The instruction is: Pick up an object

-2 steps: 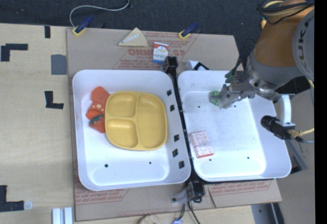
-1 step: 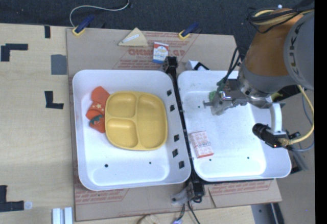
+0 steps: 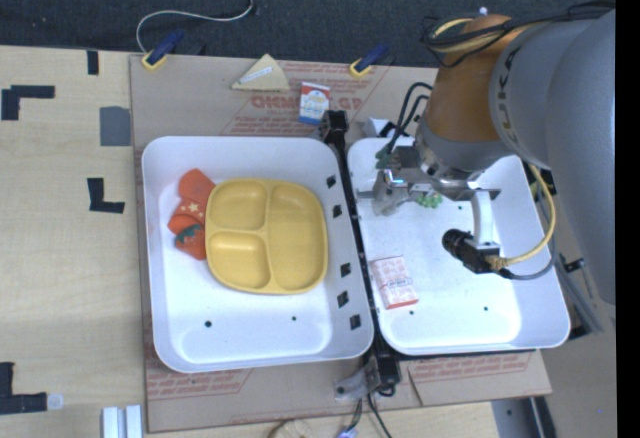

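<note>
Descent toward the right-hand bin appears to be the step in hand, judged from the way the arm is bent over the upper part of that bin with its wrist hanging low above the floor. The gripper is seen at the upper left of that bin, close to the divide between the two bins, but its metal parts are bunched together under the wrist and whether it is spread or pressed together cannot be told; nothing can be made out between its tips. Candidates for picking are spread over both bins: a small green thing lies just beside the gripper, partly tucked under the wrist, and a small printed packet lies lower in the same bin, well apart from the gripper. In the left-hand bin a yellow divided tray sits in the middle, with an orange toy touching its left side. If the green thing is the target, the next move would call for a short shift to the right and a straight drop so that it is straddled before closing; the packet lies flat and would likely be hard to pinch. The green thing is too small and too covered to be identified. A black fitting with a yellow hose hangs from the arm over the bin and hides part of its floor. On the worktop beyond the bins, a small carton stands at the upper middle of the frame.
</note>
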